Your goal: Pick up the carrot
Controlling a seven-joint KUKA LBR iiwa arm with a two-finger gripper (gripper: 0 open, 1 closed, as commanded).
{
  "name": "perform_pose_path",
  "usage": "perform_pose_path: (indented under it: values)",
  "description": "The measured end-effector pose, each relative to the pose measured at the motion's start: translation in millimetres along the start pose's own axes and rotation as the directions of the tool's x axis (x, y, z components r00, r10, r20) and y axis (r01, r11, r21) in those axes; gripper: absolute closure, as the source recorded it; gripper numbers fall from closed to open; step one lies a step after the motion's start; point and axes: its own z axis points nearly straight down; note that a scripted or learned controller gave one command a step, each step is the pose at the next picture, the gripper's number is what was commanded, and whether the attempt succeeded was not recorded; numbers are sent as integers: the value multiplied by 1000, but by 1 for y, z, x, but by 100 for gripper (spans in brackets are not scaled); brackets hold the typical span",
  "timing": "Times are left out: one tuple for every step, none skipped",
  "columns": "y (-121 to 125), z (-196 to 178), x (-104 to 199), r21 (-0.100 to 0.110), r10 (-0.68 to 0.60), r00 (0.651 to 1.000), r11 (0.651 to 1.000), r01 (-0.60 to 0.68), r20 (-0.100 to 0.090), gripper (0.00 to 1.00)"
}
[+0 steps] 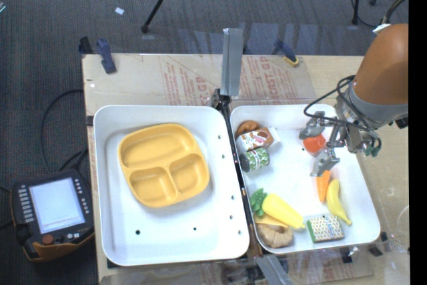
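Right bin (293, 118): carrot (323, 185) lying near right wall, beside banana (337, 201). Gripper (328, 158) directly above carrot's upper end; whether it is open or holding anything cannot be told

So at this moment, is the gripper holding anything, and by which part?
Nothing is held. The gripper hangs open just above the top end of the carrot, which lies in the right bin beside the banana.
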Motion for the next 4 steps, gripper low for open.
perform_pose_path:
  values:
    - [-25, 105, 12, 0, -1, 1000, 1000, 1, 4, 0]
    - [-22, 93, 10, 0, -6, 1000, 1000, 6, 9, 100]
    - [47, -6, -25, 1, -5, 1000, 1000, 5, 20, 100]
    - [-9, 105, 75, 0, -31, 1000, 1000, 31, 0, 100]
